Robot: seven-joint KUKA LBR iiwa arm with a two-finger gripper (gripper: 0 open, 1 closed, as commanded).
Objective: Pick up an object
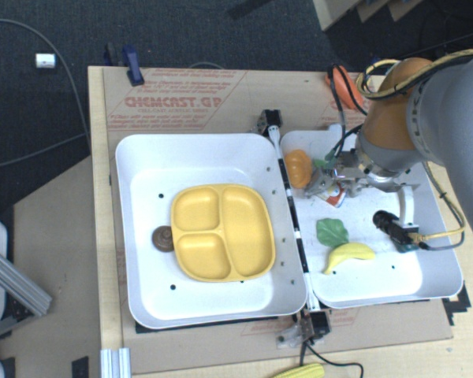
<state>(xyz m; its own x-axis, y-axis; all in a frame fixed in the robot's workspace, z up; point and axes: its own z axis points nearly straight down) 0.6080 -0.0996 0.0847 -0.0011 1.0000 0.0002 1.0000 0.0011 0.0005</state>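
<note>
Camera view: one yellow tray (221, 231), one banana (348, 255), one green leaf (332, 231)

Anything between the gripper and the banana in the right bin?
Nothing visible blocks it. The gripper hangs over the far part of the right bin, near the orange. The banana lies nearer the camera, with a green leaf just beside it, toward the gripper, lying flat.
</note>
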